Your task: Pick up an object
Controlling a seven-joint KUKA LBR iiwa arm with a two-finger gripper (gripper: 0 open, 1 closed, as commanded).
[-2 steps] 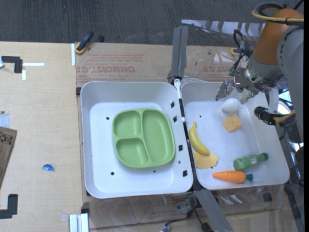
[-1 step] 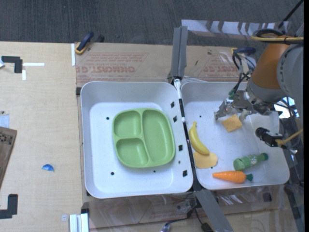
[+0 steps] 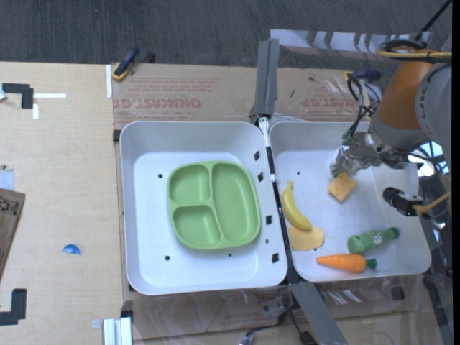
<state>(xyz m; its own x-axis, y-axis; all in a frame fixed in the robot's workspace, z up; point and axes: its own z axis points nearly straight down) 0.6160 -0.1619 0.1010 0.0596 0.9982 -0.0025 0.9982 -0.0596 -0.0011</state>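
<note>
The end effector (image 3: 345,169) is down in the right bin (image 3: 402,264), upper middle of that bin, right over a small tan block (image 3: 342,187). Its fingers hang just above the block, touching or nearly touching its top edge, and whether they are spread or closed I cannot tell from this angle. The block sits tilted on the bin floor, and nothing shows it pinched between the fingers. The arm (image 3: 406,99) comes in from the right of the frame, orange band bright above the wrist.

Lower in the same bin, a banana (image 3: 294,208) lies along the left wall, its lower end resting on a flat yellow piece (image 3: 307,238). To the right, a green bottle (image 3: 372,240) lies on its side, and just below it a carrot (image 3: 343,262) runs along the bottom edge.

Over in the left bin (image 3: 140,214), a green divided plate (image 3: 214,205) sits in the middle. A small blue item (image 3: 70,249) rests on the surface (image 3: 57,178) at far left.
</note>
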